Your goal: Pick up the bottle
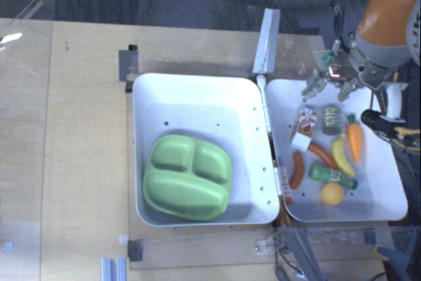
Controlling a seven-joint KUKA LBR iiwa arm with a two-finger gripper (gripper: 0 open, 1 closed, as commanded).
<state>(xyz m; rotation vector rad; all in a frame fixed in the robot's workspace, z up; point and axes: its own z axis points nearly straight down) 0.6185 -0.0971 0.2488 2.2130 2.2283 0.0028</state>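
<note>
Green bottle (332, 175) well below pincer (327, 83)

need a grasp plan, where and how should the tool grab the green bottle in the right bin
Probably across the middle of the green bottle, coming straight down. It lies flat, long axis left to right, so the fingers should close across its narrow width. The lemon crowds the near side and the banana the far side, so room is tight.
</note>
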